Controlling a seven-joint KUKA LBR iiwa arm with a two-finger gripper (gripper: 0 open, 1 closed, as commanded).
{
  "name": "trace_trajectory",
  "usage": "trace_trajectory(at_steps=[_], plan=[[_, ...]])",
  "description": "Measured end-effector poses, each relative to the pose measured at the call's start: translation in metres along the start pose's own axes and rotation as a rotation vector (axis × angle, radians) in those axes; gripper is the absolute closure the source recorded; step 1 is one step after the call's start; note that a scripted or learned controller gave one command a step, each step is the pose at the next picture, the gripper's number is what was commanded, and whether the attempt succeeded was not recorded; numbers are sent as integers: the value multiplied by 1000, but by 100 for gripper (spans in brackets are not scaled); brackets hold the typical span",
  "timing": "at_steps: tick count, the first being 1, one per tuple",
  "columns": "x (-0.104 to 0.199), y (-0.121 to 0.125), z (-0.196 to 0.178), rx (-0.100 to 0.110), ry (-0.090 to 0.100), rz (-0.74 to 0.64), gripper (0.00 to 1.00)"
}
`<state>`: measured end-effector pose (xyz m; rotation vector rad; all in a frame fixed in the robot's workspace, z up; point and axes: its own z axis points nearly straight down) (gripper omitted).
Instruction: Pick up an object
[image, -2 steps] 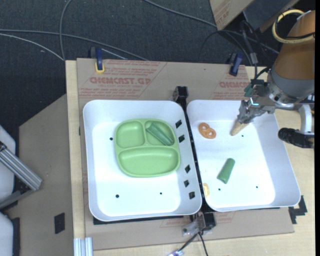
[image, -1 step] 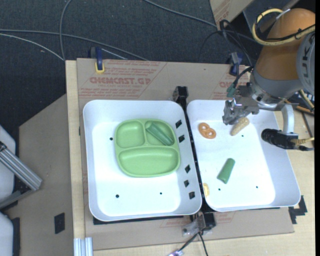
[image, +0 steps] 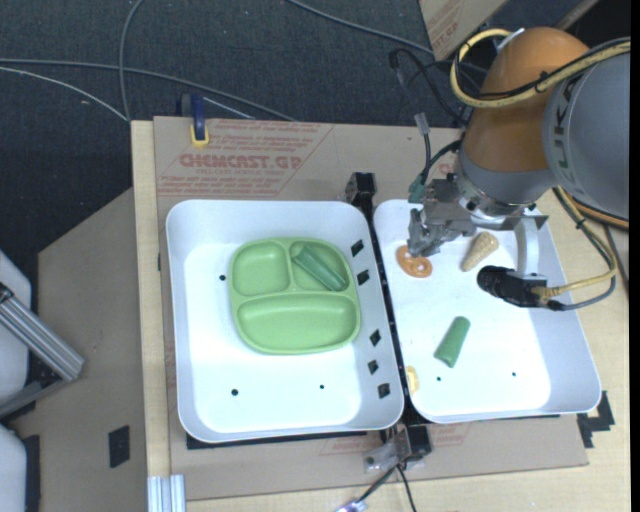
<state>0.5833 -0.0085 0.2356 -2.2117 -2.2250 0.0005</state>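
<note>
Two bins (image: 200, 330); one plate (image: 295, 296)

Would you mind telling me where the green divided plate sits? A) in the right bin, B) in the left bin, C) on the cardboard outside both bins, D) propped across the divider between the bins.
B: the green divided plate lies flat inside the left bin, apart from the divider, while the gripper is over the right bin, near the orange disc.
</note>
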Motion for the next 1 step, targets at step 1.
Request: trace_trajectory(at_steps=[1], plan=[[54, 1, -6, -4, -1, 1, 100]])
